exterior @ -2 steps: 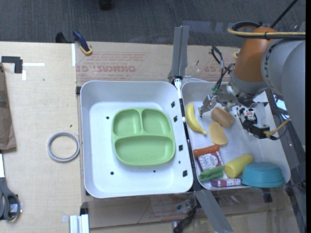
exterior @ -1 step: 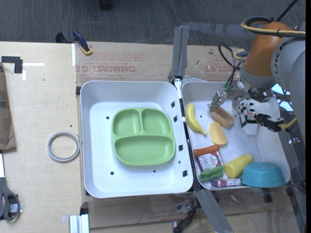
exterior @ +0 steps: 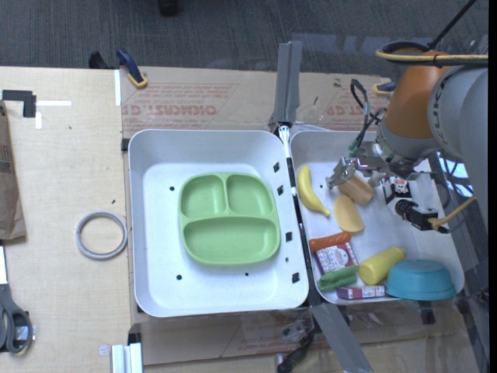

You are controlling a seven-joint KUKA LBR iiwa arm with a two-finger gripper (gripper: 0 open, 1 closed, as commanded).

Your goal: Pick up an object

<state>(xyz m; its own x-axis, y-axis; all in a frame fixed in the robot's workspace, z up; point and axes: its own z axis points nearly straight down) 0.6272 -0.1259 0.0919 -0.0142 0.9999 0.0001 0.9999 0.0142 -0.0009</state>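
- Dark grey carpet runs across the top of the camera view, and below it lies a pale wooden bench (exterior: 62,177) with a sheet of printed cardboard (exterior: 202,103) under two white bins.
- Reaching in from the right, the grey arm (exterior: 458,107) with its orange band hangs over the right bin (exterior: 388,231); its gripper (exterior: 351,174) sits low in the bin's upper part.
- A tan, rounded block (exterior: 357,189) lies right at the gripper's tip, touching or nearly so; whether it is gripped, and how wide the gripper stands, I cannot tell.
- Just left of the gripper is a curved yellow banana (exterior: 309,191), smooth and plastic-looking.
- Below the tan block rests a flat, pale orange oval piece (exterior: 350,216).
- Further down lie a red packet (exterior: 334,251), a green pod-shaped item (exterior: 337,277), a glossy yellow cylinder (exterior: 380,264) and a small pink-and-white box (exterior: 361,291), close together.
- A shallow blue bowl (exterior: 420,279) sits in the bin's lower right corner, beside the yellow cylinder.
- The left bin (exterior: 155,231) holds a light green divided plate (exterior: 229,217) with three compartments.
- On the bench, well left of the bins, lies a roll of clear tape (exterior: 102,234).
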